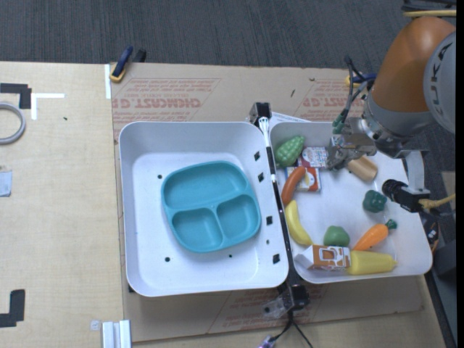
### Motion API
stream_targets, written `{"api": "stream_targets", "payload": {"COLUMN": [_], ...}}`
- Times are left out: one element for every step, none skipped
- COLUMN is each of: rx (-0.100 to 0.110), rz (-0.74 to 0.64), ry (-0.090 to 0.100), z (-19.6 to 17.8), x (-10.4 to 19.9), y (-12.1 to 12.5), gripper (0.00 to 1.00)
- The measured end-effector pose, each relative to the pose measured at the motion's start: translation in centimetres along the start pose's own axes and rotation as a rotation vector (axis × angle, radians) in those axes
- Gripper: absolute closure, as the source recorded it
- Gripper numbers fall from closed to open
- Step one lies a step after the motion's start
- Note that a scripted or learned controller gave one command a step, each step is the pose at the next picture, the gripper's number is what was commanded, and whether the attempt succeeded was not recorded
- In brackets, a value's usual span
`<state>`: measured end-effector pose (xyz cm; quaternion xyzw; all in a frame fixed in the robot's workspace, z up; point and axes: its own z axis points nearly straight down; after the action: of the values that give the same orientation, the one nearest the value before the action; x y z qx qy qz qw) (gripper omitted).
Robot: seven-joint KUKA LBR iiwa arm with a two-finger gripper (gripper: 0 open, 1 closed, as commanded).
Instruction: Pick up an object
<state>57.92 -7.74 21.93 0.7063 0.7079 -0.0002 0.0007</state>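
The right bin (406,216) holds several toy foods: a green bumpy piece (288,149), a red and white carton (312,174), a red-orange chili (291,185), a banana (296,224), a green pepper (336,235), a carrot (375,235), a yellow piece (372,262), an orange carton (330,256), a dark green piece (374,201) and a tan roll (362,168). My gripper (341,155) hangs low over the bin's far part, between the red and white carton and the tan roll, close to both. Nothing is seen held in it.
The left bin (138,216) holds a teal divided plate (210,205). A black clip divider (272,187) runs between the bins. Cardboard lies under both. A blue-yellow clamp (121,63) sits at the cardboard's far left corner.
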Motion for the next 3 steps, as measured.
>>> {"api": "stream_targets", "payload": {"rx": [0.000,0.000,-0.004], "rz": [0.000,0.003,0.001], "ry": [0.000,0.000,-0.003], "z": [0.0,9.3,11.4], "x": [0.0,-4.1,-3.0], "y": [0.0,5.3,7.6], "gripper": [0.00,0.00,0.00]}}
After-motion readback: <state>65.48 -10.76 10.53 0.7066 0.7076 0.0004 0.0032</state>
